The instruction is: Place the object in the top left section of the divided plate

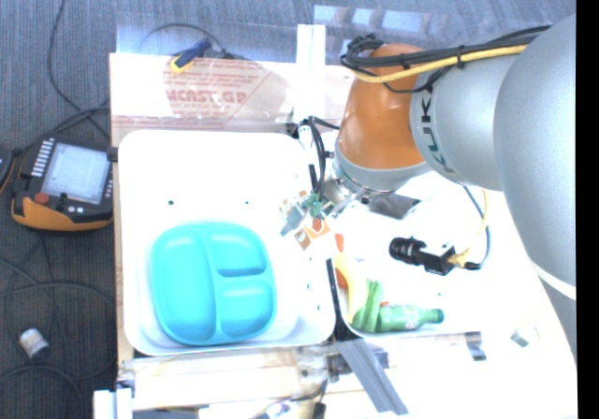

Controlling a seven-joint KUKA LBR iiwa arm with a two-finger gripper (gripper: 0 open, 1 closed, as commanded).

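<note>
Here the gripper (307,213) hangs above the left bin's (201,160) right edge, its grip state unclear, well apart from the blue plate (213,283).

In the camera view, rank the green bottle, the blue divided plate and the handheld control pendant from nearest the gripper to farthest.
Measured from the gripper:
1. Green bottle, in the right bin, below and right of it.
2. Blue divided plate, in the left bin, below and left; nearly as close as the bottle.
3. Control pendant, on the floor at far left.
</note>
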